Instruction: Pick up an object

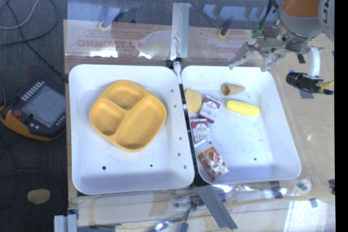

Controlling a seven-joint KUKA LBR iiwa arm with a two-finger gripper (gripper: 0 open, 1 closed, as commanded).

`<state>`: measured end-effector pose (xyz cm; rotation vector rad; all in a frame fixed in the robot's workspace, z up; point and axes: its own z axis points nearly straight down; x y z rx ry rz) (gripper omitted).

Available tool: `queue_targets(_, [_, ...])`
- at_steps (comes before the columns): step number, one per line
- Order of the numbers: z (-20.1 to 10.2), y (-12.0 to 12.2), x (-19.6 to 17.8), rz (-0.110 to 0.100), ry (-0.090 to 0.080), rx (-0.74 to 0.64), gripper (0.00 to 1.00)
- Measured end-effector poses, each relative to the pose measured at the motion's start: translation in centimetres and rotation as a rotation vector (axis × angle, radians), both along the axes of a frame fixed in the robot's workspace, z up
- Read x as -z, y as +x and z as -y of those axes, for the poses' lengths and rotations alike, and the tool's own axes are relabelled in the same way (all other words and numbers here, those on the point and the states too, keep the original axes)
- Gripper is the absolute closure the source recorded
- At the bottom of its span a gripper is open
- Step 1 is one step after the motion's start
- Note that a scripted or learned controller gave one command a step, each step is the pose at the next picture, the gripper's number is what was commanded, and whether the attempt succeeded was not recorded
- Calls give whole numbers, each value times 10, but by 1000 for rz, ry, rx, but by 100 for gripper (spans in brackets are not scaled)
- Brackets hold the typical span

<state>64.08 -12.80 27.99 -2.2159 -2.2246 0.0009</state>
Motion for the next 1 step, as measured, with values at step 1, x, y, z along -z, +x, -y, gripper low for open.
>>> queue_targets(1, [21,-23,128,-2,-1,-81,0])
